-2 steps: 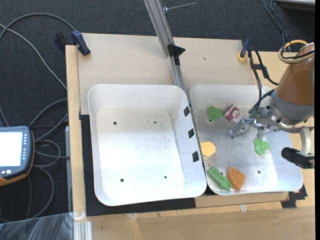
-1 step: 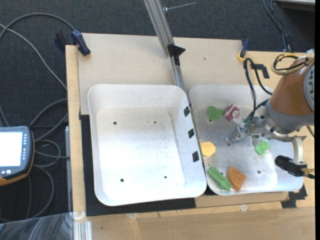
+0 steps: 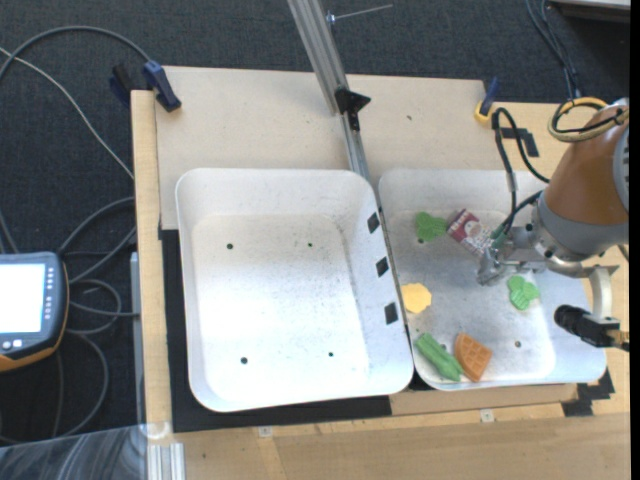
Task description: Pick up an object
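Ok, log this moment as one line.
task: pick object | gripper: low in right bin, between red-white item and green piece | grasp: none seen

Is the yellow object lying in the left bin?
No. The yellow object lies in the right bin, near its left wall, with the other small items.
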Robot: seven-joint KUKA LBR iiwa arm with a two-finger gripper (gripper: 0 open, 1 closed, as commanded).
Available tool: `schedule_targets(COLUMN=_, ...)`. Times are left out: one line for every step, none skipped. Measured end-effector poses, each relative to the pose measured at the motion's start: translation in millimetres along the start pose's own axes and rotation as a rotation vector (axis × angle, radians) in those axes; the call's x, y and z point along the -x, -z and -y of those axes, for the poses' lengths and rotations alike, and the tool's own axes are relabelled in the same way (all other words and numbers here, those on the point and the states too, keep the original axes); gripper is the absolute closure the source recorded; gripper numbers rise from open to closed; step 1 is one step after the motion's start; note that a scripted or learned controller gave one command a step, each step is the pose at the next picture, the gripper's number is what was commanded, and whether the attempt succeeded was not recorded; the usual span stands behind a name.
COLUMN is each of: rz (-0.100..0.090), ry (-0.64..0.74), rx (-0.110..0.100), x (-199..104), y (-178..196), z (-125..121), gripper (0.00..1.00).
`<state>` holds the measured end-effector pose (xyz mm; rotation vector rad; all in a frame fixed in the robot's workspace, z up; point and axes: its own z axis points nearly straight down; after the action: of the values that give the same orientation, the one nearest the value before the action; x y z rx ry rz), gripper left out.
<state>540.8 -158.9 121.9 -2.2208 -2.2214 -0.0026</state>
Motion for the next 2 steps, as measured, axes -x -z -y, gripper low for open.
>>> schedule_targets(rz=0.003, ry=0.002, rx=0.006, x=-7.0, y=60.6, z=1.7, gripper=1.0)
schedule_targets(rz=0.003, ry=0.001, rx=0.007, x=-7.0, y=114.0, z=-0.3, gripper=1.0)
